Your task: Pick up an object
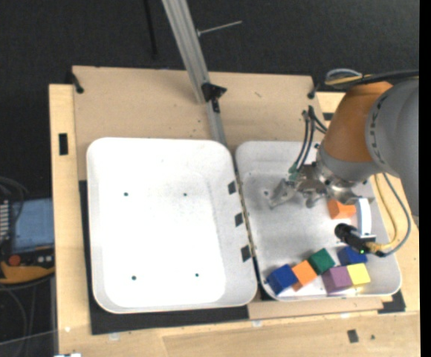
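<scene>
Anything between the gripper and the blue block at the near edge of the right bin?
No. In the camera view, only bare bin floor lies between the gripper and the blue block.

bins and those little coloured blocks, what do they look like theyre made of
The right bin and left bin look like thin moulded plastic: smooth matte white, rounded corners, shallow lip. The blue block, green block and purple block have flat, evenly coloured matte faces, which suggests painted wood or foam; the view cannot settle which.
</scene>
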`<act>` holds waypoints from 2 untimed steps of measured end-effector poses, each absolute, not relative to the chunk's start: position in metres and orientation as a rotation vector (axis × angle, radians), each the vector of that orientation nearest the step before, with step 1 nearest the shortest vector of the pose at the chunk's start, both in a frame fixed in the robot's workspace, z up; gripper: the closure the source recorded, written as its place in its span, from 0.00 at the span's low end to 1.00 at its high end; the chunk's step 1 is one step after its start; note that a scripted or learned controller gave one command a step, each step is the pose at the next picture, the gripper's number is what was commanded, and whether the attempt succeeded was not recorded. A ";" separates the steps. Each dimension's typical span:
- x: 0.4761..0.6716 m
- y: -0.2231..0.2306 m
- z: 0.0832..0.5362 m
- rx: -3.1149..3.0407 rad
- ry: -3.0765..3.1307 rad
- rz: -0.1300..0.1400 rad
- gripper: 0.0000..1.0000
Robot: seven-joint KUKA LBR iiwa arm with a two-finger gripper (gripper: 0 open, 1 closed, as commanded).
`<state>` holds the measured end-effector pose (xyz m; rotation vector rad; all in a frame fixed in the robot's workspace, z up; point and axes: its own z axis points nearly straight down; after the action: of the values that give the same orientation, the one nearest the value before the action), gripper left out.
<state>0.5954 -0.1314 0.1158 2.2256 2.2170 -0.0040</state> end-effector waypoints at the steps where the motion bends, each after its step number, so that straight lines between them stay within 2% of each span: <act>1: 0.597 -0.131 0.127 2.231 2.209 0.005 1.00; 2: 0.597 -0.142 0.182 2.220 2.216 0.005 1.00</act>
<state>0.5967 -0.1421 0.1820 2.2198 2.2157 0.0053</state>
